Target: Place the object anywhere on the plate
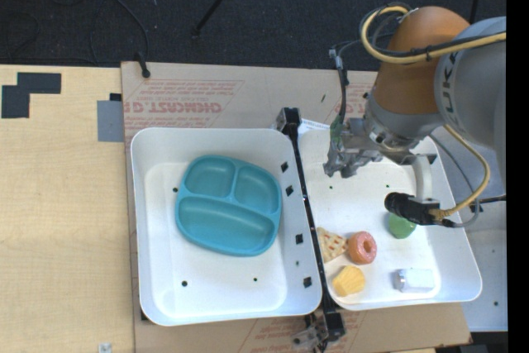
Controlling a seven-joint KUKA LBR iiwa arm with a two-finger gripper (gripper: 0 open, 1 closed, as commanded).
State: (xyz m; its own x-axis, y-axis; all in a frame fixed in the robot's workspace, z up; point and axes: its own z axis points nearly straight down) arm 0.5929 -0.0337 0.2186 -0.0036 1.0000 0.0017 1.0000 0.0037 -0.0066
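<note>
Nearest the camera, along the front of the right bin [463,281], lie four small things: a yellow corn-like piece [348,281] at the front left, a white block [413,280] just to its right, a pink-orange donut [361,247] just behind the corn, and a waffle-patterned wedge [331,243] touching the donut's left side, close against the divider between the bins. A little farther back, near the bin's right wall, a green object [402,226] sits partly hidden under a black fitting on the arm. All of these stay in the right bin, well apart from the plate.

The left bin [157,285] holds the teal plate [228,204], a three-compartment dish lying flat near the bin's middle with nothing on it.

Farther back, the gripper [340,162] hangs over the rear left part of the right bin, beside the divider. Nothing is seen between its fingers, and whether they are apart or together cannot be told.
</note>
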